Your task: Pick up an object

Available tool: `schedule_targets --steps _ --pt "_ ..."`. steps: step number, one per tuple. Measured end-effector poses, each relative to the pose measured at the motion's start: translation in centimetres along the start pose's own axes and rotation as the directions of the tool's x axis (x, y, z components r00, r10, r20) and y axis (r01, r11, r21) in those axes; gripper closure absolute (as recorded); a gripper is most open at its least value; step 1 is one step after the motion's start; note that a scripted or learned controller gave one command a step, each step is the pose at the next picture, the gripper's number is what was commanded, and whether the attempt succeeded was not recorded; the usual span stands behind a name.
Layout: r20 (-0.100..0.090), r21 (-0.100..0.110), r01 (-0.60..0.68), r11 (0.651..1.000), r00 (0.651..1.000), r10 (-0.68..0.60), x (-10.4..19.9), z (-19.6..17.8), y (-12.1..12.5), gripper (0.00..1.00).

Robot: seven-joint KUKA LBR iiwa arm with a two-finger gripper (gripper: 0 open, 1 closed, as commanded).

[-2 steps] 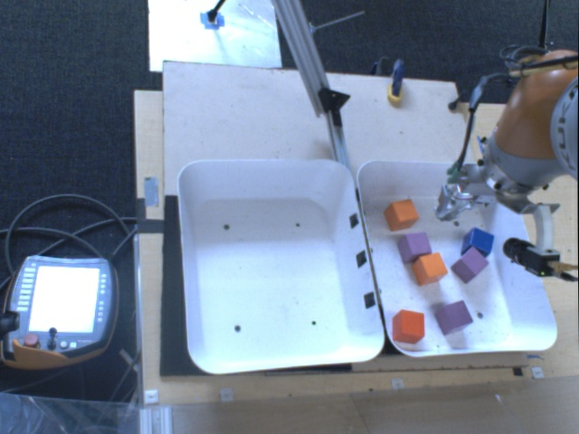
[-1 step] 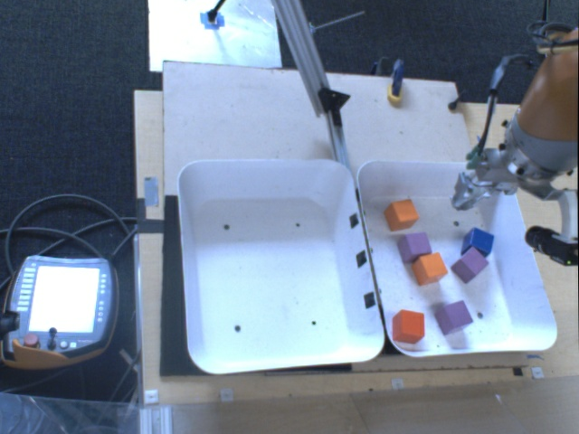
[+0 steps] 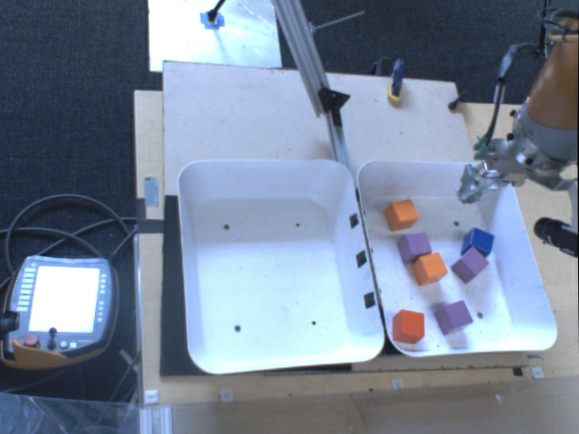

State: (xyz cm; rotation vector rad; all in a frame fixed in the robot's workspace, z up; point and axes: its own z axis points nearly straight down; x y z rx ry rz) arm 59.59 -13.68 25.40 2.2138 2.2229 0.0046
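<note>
Place: a robotics lab.
Signs: a teach pendant (image 3: 56, 310) lay left of the white bins (image 3: 271, 269); clamps (image 3: 395, 84) gripped the counter (image 3: 253, 107) behind them.

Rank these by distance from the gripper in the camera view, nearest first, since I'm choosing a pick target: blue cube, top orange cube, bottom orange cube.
From the gripper:
1. Blue cube, just below it, right side of bin.
2. Top orange cube, to its left.
3. Bottom orange cube, at the bin's near edge.

Bright, even overhead light; glare on the foil sheet (image 3: 222, 16) at top, soft shadows inside the white bins (image 3: 271, 260), slight blur.
</note>
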Motion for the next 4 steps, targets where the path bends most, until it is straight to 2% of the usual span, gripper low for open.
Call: schedule_targets --steps 3,4 --pt "-0.004 0.004 0.007 1.0 1.0 -0.007 17.1 0.1 -5.1 1.0" --pt "-0.003 0.007 0.006 1.0 1.0 -0.006 22.2 2.5 -5.7 1.0"
